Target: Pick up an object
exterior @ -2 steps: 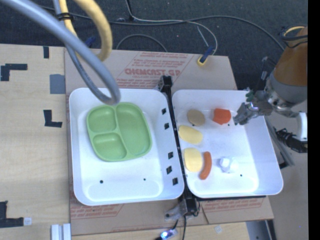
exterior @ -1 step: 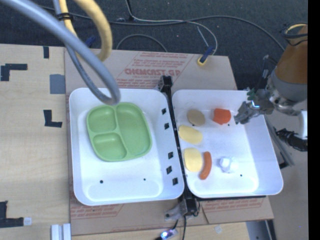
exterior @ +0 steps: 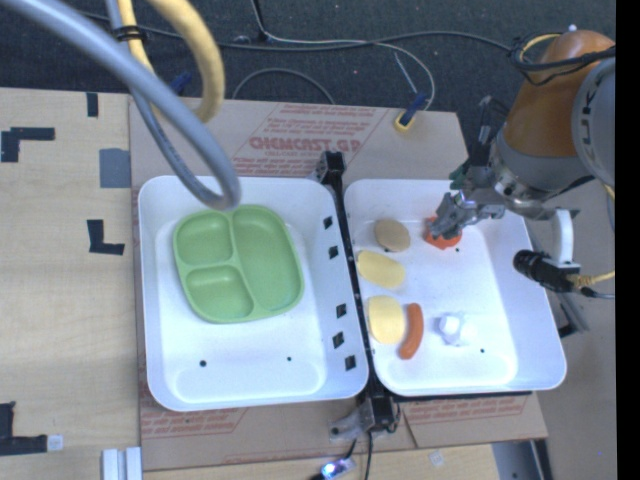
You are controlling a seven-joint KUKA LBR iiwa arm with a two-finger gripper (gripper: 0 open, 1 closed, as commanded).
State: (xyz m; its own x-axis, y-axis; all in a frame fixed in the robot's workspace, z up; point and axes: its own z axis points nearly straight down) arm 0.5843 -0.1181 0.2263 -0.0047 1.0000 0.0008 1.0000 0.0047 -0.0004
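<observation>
Orange-red object [exterior: 442, 234] sits at back of right bin [exterior: 500, 358], directly under tool [exterior: 452, 215], touching it; cannot tell whether tool has closed on it. Tan potato-like piece [exterior: 392, 234] just left.

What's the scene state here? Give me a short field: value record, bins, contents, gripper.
left bin: holds a green divided plate
right bin: holds a tan round piece, two yellow pieces, an orange-red sausage-shaped piece, a small white object, a small orange object
gripper: low over the right bin's far side, right at the small orange object
grasp: cannot tell whether anything is held
arm: enters from the right
</observation>
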